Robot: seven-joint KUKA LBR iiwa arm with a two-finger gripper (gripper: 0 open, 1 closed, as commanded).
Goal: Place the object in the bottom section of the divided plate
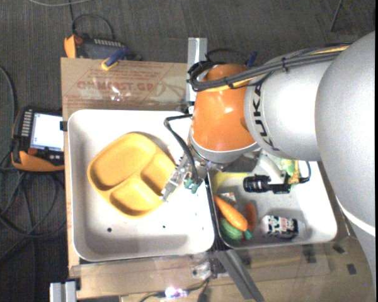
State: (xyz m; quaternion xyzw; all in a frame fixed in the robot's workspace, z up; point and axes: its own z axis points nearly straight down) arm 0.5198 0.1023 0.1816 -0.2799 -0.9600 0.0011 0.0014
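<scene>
Plate: the yellow divided plate (131, 172) lay tilted in the left bin (82, 231); all three of its sections looked bare, the bottom section (133, 199) included.
Gripper: the gripper (176, 182) hung over the plate's right rim, low beneath the orange band (222, 115); a small teal-green bit (191, 184) showed just beside the fingertips, but whether it sat between the fingers was too small to tell; nor could I tell how wide the jaws stood.
Task's object: probably that teal bit at the gripper, judged only from its place; otherwise undetermined.
Progress: placing not done; what was left, by my judgement, was a short move down and left to the bottom section, then release.
Right bin: the right bin (324, 228) held a carrot (232, 214), a small black-and-white carton (281, 226) and other items, crowded.
Room: open white floor below and left of the plate; the wall between bins lay close on the gripper's right; the plate's raised rim and dividers were the edges to clear.
</scene>
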